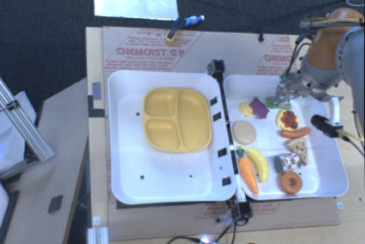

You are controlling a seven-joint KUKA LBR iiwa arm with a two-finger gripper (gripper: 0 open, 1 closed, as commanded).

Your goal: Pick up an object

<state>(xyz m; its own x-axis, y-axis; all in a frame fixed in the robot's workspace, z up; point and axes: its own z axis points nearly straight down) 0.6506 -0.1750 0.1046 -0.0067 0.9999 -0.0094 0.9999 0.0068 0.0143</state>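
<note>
My gripper [282,96] sits low in the upper part of the right bin [336,180], at the frame's right. From this slant I cannot tell how my jaws stand. A green piece [283,104] lies right under them, touching or nearly so; it is flat, small and partly hidden. Just left of it is a purple piece [259,107], beside a small yellow one [246,109].

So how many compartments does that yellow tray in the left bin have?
3. The yellow tray has one upper-left compartment, one lower-left compartment and one long compartment down its right side. Nothing covers the tray, so none should be hidden.
</note>
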